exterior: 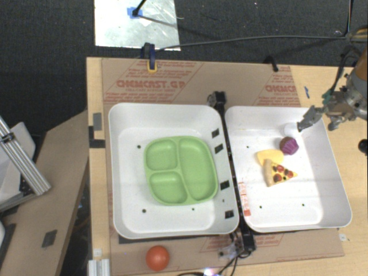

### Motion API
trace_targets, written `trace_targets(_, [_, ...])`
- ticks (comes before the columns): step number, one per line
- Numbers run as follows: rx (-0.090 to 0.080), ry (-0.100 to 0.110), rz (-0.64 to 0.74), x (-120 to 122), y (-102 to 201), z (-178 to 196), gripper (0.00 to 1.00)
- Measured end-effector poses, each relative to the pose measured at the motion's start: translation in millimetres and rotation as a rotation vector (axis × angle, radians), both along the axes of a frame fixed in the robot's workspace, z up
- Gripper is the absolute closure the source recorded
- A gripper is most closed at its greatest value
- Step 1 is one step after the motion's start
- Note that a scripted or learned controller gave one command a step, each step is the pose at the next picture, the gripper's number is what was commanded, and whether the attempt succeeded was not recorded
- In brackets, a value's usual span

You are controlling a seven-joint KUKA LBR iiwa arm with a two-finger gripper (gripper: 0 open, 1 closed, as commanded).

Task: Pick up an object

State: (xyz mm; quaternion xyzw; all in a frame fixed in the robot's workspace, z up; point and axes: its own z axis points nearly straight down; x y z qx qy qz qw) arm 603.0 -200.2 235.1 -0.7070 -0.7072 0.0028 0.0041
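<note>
Pizza slice [279, 174], purple toy [290, 146] in right bin [328, 211]; gripper [319, 118] state unclear.

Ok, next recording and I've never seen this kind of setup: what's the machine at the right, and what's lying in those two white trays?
One camera looks down at a slant on a bench. The arm entering from the right is a robot arm ending in a two-finger gripper, hanging at the right bin's far corner with nothing between its fingers. That bin holds a purple toy, a yellow cheese wedge and a toy pizza slice. The left bin holds a green divided plate. An orange ball lies outside, in front.
</note>
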Motion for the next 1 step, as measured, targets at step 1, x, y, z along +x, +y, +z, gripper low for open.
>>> trace_targets(1, [-0.003, -0.012, 0.003, 2.6, 0.6, 7.5, 0.0])
